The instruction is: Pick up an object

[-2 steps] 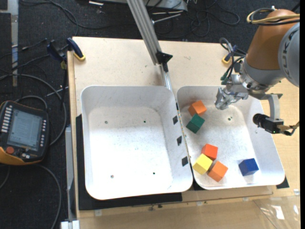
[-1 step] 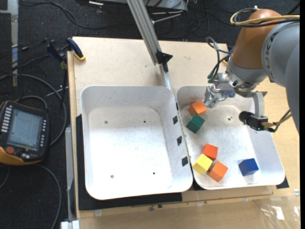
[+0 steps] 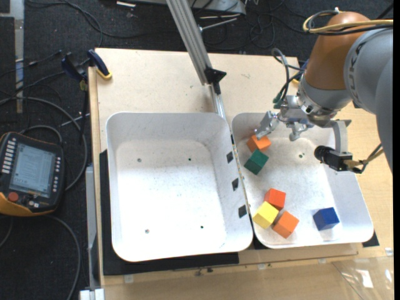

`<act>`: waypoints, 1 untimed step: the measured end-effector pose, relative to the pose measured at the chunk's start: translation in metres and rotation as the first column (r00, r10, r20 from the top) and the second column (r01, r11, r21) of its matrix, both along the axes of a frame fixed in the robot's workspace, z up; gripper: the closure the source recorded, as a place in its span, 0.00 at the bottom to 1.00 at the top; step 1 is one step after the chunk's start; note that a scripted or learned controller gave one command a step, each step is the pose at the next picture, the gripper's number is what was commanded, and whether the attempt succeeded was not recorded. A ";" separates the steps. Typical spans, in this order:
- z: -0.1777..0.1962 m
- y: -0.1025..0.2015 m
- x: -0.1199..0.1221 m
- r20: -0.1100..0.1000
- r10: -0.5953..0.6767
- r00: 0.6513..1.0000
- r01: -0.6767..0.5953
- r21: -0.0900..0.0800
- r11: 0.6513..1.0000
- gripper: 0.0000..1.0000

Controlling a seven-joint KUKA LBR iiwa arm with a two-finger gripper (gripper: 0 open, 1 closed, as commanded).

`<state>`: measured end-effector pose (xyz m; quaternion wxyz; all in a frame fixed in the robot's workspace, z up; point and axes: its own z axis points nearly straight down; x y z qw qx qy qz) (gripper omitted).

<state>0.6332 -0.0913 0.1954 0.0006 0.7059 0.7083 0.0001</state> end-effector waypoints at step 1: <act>-0.080 -0.014 -0.019 0.011 -0.007 1.000 0.007 0.005 1.000 0.00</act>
